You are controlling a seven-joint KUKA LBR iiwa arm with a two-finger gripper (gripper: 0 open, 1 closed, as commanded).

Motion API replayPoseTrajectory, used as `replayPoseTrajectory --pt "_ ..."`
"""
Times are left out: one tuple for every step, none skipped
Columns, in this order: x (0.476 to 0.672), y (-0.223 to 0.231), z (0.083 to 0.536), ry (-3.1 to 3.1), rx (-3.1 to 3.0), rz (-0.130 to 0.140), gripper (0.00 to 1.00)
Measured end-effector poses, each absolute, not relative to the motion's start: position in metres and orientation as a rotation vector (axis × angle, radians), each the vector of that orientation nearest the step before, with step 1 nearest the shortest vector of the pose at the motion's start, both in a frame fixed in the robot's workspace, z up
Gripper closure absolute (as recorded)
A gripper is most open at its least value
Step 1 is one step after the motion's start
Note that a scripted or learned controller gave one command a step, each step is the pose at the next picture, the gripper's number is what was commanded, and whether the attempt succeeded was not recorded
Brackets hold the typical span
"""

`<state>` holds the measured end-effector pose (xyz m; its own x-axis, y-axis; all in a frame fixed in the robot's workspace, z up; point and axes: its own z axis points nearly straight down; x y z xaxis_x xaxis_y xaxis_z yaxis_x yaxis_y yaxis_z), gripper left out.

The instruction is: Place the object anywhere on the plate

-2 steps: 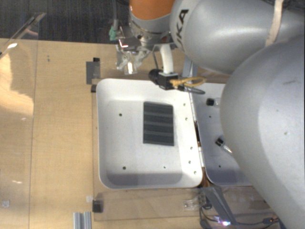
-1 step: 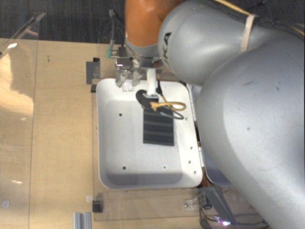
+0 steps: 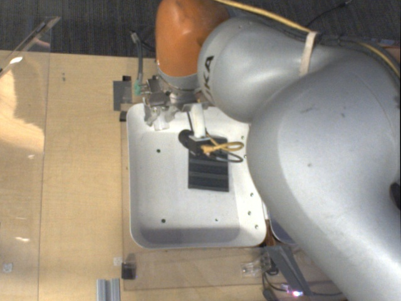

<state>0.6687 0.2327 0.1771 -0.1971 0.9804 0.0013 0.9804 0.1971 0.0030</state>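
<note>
Covering the right side of the white bin (image 3: 182, 234), the grey arm (image 3: 326, 168) enters from the right and passes over the bin's right wall. Its orange band (image 3: 178, 30) sits above the bin's far edge.

1. End effector (image 3: 158, 113): located at the far left corner of the white bin, just inside the rim, pointing down at the bin floor. Its opening cannot be told from this angle, and nothing can be seen held in it.
2. White bin: the floor is bare across the left and near parts, with a few small dark holes in it. A grey shadow lies along the near wall.
3. Object: where it lies cannot be told, because the arm hides everything to the right of the white bin.
4. Bench (image 3: 75, 168): pale wood, extending to the left of the white bin and along its near side. A clear panel (image 3: 22, 168) lies flat on the bench, well to the left of the bin.
5. Small black block (image 3: 128, 269): on the bench, just beyond the bin's near left corner, apart from the rim.
6. Dark bracket (image 3: 120, 96): on the bench, just outside the bin's far left corner.
</note>
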Motion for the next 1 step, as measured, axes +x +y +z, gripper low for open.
replayPoseTrajectory --pt "0.6696 0.1876 0.1715 2.787 1.443 0.008 1.0"
